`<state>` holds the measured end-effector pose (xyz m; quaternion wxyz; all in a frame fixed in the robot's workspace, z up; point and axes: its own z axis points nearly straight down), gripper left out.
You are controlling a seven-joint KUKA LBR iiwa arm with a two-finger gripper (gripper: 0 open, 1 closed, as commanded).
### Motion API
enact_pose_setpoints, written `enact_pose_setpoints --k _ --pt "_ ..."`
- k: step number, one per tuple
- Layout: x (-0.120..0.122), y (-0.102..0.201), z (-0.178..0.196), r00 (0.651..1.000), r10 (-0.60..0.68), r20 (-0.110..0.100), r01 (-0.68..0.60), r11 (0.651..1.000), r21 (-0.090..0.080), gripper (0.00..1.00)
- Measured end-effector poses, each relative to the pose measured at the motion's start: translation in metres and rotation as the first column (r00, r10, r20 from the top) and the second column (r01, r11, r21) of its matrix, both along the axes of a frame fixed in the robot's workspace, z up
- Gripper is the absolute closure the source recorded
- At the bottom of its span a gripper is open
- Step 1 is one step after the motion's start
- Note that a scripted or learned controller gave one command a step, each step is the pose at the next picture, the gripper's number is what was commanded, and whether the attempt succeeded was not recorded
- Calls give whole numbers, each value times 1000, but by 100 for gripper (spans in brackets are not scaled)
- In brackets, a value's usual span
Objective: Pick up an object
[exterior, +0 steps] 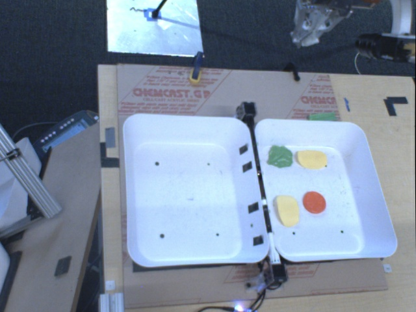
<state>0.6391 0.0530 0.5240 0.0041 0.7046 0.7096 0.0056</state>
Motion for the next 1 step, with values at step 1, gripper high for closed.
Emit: enact_pose_setpoints --k 1 --pt "23 -72 -38 1000 -9 -12 9 1000 -4 100"
